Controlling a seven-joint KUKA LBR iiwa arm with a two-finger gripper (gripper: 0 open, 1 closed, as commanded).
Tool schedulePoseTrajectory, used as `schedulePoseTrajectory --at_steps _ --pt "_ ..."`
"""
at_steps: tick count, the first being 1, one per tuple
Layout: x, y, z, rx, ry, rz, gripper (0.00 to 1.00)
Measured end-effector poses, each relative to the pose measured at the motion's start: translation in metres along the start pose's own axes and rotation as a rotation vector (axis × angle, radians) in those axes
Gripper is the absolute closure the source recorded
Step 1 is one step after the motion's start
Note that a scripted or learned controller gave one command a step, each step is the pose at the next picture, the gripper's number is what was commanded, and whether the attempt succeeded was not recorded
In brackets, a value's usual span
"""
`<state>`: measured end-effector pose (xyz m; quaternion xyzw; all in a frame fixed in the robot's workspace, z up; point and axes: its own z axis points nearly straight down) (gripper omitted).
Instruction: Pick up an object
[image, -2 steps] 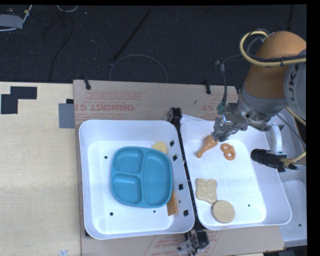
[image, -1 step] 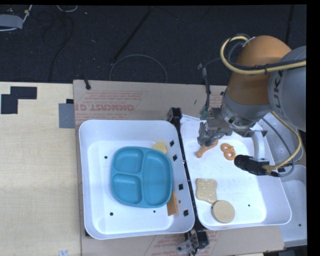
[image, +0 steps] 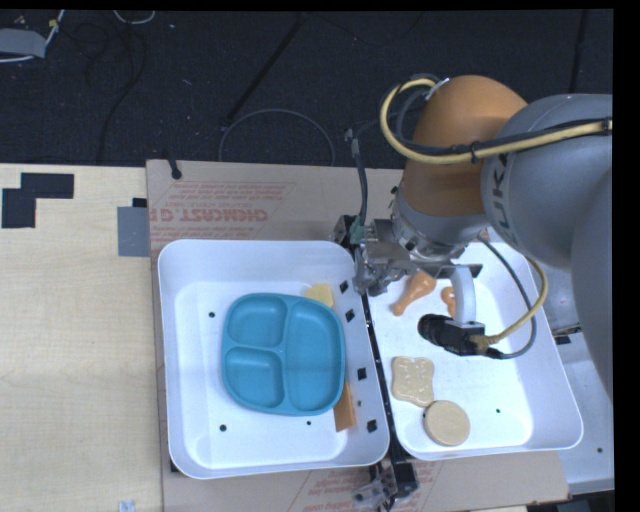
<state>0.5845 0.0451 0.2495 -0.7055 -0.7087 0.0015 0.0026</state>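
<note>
At right bin (image: 522, 392) top-left corner | tool (image: 372, 272) beside orange piece (image: 412, 293)

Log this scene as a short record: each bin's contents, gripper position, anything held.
left bin: blue divided plate; pale yellow wedge at its far edge; tan stick along its right side
right bin: orange piece; tan slice; round tan disc
gripper: over the divide between the bins, far end
held: cannot tell
</note>
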Motion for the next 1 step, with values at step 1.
schedulePoseTrajectory --at_steps 1 --pt "0.0517 -0.0084 0.0194 0.001 -0.001 0.0 1.0"
